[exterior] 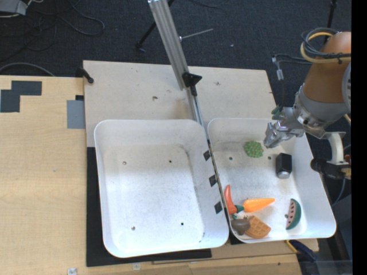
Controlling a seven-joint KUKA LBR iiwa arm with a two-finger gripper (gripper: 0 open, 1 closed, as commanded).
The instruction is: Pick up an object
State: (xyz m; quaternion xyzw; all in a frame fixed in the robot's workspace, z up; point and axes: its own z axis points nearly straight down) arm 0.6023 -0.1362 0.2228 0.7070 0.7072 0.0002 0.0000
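Note:
My gripper (274, 137) hangs over the upper part of the right bin (309, 219), its tip just right of a green bumpy ball (253, 149). A black cylinder (283, 165) lies just below and right of the tip. Lower in the same bin lie an orange carrot (258, 203), a red chili (229, 200), a waffle piece (258, 228), a brown lump (241, 226) and a watermelon slice (293, 213). Nothing shows between the fingers.
The left bin (149, 188) sits beside the right one, with a row of black clips (211, 179) along their shared wall. A slanted metal rail (175, 56) rises behind the bins. The arm's orange and grey body (324, 90) stands at the right.

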